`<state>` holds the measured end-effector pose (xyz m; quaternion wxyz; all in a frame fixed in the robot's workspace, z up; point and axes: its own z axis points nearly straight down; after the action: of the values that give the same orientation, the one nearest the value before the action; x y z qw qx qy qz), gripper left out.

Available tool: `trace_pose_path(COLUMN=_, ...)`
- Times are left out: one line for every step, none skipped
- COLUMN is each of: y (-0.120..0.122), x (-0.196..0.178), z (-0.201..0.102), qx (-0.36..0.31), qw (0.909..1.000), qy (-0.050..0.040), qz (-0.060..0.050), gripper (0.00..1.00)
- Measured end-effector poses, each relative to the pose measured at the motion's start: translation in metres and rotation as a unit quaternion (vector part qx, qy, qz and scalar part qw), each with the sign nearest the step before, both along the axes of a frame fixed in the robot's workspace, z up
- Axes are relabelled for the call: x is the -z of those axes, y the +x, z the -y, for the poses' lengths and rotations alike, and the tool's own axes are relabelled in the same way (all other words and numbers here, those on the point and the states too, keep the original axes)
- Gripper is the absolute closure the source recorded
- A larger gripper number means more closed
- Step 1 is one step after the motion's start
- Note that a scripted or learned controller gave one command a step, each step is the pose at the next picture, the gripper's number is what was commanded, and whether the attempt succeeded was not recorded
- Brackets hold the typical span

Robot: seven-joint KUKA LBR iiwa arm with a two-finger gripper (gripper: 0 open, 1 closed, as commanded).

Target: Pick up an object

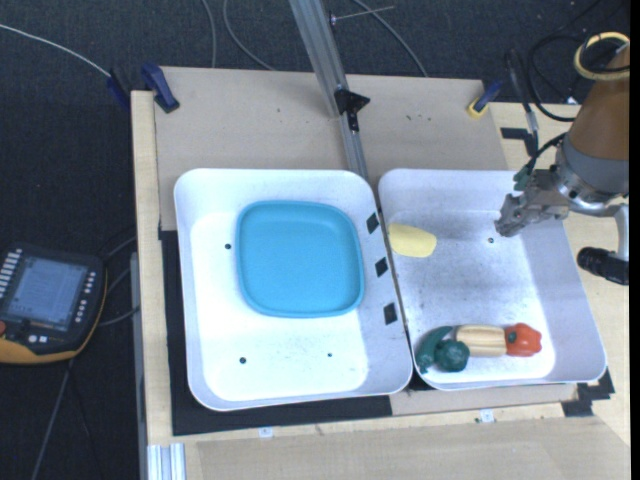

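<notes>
My gripper [515, 218] hangs over the far right part of the right bin [560, 268], with nothing visible between its fingers. A yellow lemon-shaped piece [412, 240] lies at that bin's far left, well to the left of the gripper. Along the bin's near edge lie a green vegetable [442, 352], a tan roll-shaped piece [481, 341] and a red piece [523, 340], in a row. The left bin [205, 268] holds a blue square plate [299, 258].
A metal rail [325, 58] slants down from the top to the gap between the bins. Blue clamps [160, 88] sit at the bench's far corners. A handheld control pendant [45, 298] lies on the floor at left, among cables.
</notes>
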<state>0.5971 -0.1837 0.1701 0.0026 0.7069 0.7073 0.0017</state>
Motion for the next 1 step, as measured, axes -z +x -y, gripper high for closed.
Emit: trace_pose_path(y=-0.0028, x=-0.0452, z=-0.0057, qx=0.0, qw=1.0, qy=0.0002, qz=-0.001, gripper=1.0)
